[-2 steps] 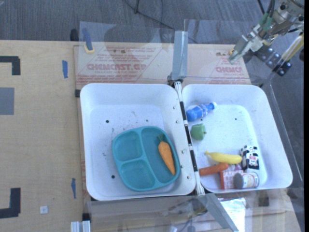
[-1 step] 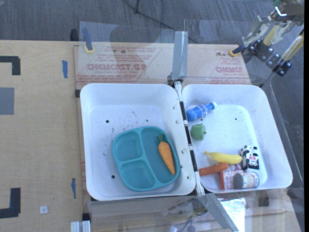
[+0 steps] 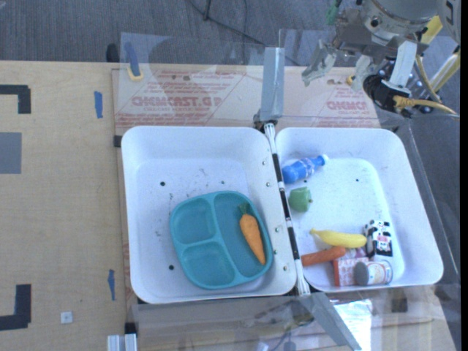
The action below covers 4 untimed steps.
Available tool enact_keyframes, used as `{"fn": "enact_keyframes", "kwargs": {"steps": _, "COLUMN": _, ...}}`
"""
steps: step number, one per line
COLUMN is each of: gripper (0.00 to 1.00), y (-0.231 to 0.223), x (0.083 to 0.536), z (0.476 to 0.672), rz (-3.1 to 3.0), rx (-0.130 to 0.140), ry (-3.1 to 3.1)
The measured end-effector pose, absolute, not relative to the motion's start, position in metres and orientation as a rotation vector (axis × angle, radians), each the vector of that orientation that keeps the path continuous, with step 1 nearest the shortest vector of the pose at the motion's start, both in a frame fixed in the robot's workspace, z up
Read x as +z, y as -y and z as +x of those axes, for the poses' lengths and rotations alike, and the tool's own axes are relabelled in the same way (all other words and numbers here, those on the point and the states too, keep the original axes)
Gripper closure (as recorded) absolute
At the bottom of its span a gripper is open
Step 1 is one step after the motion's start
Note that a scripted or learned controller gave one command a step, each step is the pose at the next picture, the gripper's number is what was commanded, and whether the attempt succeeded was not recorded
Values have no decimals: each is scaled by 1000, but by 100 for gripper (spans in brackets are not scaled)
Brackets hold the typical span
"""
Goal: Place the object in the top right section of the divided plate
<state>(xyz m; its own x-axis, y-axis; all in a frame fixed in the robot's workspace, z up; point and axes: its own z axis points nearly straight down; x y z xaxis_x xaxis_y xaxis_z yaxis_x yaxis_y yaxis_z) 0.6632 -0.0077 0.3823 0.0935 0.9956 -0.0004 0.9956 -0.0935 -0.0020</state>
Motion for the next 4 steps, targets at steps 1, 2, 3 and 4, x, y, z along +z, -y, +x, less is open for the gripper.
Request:
{"fn": "enact_keyframes", "kwargs": {"steps": 1, "gripper": 0, "y": 49, "x": 436, "z": 656, "rz": -2642, "rx": -2, "ry": 1705}}
{"fn": "enact_keyframes", "kwargs": {"steps": 2, "gripper": 0, "y": 146, "x": 435, "z": 665, "rz": -2824, "rx": -2, "ry": 1383}}
{"fn": "enact_keyframes", "kwargs": {"steps": 3, "gripper": 0, "y": 115, "x": 271, "z": 657, "rz": -3040, "rx": 6, "ry": 776}}
{"fn": "enact_keyframes", "kwargs": {"steps": 4, "gripper": 0, "y": 194, "x": 354, "z": 657, "rz": -3121, "rx": -2, "ry": 368}}
